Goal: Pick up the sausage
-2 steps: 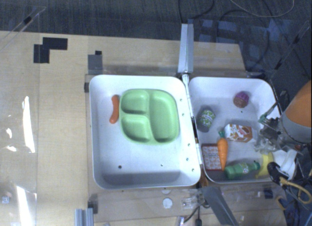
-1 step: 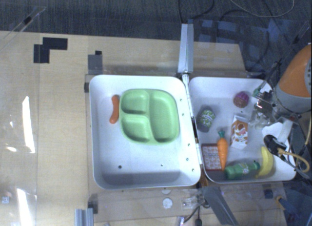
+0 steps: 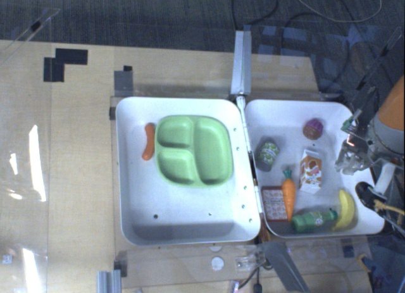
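Plainly a light job: sausage [image 3: 148, 141], small and orange-red, lying lengthwise on the floor of the left bin [image 3: 126, 178], just beside the left rim of the green divided plate [image 3: 193, 149], perhaps touching it. Probably a toy, judging by the smooth, even skin; so likely light, somewhat yielding, and apt to roll or squirt out of a hard pinch. Slightly curved, rounded at both ends. Best taken at the middle, across the short width, closing in from the bin-wall side and the plate side. Little room on the plate side, hence some risk of nudging the plate. Smooth white plastic underneath, slick, no help against sliding. Well apart from all this, jaws over the right edge of the right bin [image 3: 285, 111], near a banana [image 3: 345, 209]; parted or clenched, cannot tell. Pale wood counter [image 3: 63, 159] beneath both bins.
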